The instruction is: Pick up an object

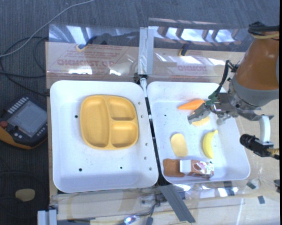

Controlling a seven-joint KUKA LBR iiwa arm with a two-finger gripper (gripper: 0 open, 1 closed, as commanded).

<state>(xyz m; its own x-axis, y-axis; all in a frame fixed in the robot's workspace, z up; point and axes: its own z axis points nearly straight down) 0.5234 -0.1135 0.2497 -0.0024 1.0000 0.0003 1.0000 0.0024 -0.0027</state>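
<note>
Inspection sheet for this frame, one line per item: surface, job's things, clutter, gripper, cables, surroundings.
Surface: left bin and right bin, side by side.
Job's things: in the right bin, carrot, pale yellow piece, banana, brown packet; yellow divided tray in the left bin.
Clutter: nothing seen.
Gripper: gripper low over the right bin beside the carrot; grip unclear.
Cables: white cable and dark cables on the floor.
Surroundings: grey carpet, pendant at left.
</note>
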